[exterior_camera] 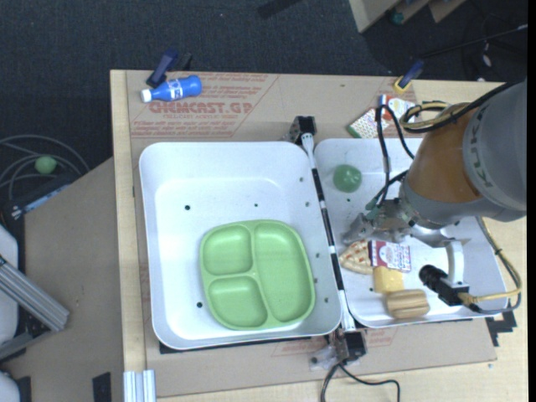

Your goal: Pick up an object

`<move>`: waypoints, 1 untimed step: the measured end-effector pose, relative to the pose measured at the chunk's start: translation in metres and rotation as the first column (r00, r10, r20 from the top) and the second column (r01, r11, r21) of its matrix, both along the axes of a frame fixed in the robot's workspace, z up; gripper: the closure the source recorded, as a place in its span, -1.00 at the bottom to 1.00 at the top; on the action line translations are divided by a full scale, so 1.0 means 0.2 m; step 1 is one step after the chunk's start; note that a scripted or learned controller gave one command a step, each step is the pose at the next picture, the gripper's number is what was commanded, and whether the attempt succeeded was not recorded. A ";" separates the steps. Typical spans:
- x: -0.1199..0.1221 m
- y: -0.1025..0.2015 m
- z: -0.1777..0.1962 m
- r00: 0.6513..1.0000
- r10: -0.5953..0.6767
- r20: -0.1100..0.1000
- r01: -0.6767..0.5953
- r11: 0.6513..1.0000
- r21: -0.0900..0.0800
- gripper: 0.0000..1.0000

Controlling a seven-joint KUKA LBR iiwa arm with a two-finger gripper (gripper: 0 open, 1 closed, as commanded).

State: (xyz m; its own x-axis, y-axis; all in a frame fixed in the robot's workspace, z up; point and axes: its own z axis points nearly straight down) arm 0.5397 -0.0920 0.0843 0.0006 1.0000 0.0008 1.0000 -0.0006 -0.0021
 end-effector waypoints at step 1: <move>-0.10 -0.01 0.00 1.000 0.000 0.000 0.000 1.000 0.000 -1.00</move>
